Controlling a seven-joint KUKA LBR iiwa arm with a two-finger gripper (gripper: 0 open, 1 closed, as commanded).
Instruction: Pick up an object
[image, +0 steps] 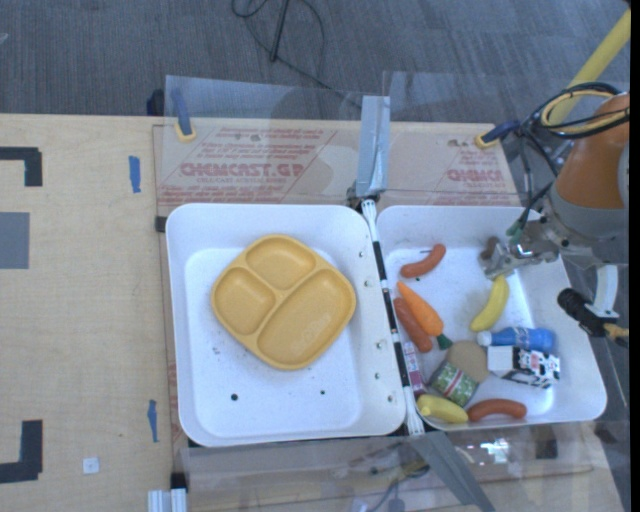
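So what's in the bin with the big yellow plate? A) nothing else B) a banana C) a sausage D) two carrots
A: the yellow divided plate lies alone in the left bin, while the banana, carrots and sausages all lie in the right bin.

Light wood bench (80, 330) w/ grey floor (120, 50) behind.

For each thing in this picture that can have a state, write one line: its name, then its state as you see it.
Yellow divided plate: lying flat in the left bin, compartments bare.
Banana: lying in the right bin, just below the gripper.
Carrot: lying flat, near the divider.
Green can: tipped on its side.
Gripper: low over the right bin, nothing seen between its fingers.
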